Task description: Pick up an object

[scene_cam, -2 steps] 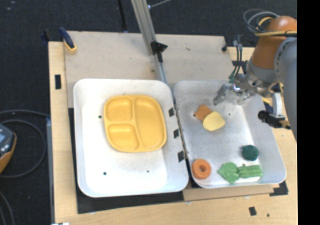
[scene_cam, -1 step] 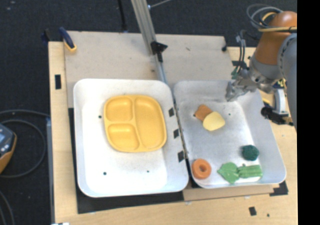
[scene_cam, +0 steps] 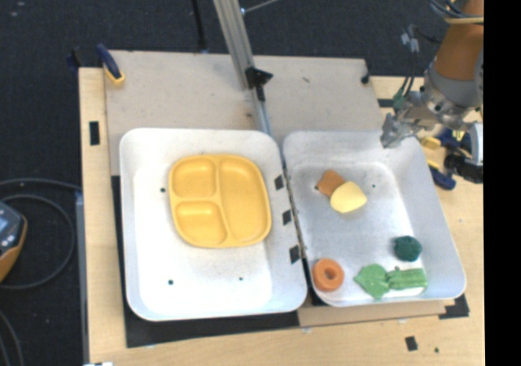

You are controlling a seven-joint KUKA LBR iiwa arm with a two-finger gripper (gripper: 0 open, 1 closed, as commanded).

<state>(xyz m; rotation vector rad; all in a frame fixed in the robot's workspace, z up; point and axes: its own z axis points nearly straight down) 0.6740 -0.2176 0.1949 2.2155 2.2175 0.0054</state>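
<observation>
A: Is any writing or brand legible?

B: None can be made out; every surface looks plain at this sharpness.

A: Then go left to right.

B: The left bin (scene_cam: 146, 275) holds a yellow divided plate (scene_cam: 220, 199), lying flat, with three compartments. A metal pole (scene_cam: 232, 23) slants down from the top edge to the bench behind the two bins. The right bin (scene_cam: 309, 153) holds the loose things: a brown block (scene_cam: 328, 182) touching a pale yellow lump (scene_cam: 348, 198) near the middle, an orange ring (scene_cam: 329, 275) at the near left corner, a green toy (scene_cam: 389, 281) just beside it along the near rim, and a dark green ball (scene_cam: 407, 248) near the right wall.

A: And the arm?

B: It comes in from the right, its orange band high at the upper right, the wrist pointing down and leftward. The gripper (scene_cam: 392, 133) hangs over the far right corner of the right bin, well apart from the brown block and the lump.

A: The jaws?

B: It's too small and blurred to tell whether they are spread or pressed together. Nothing shows between them.
</observation>
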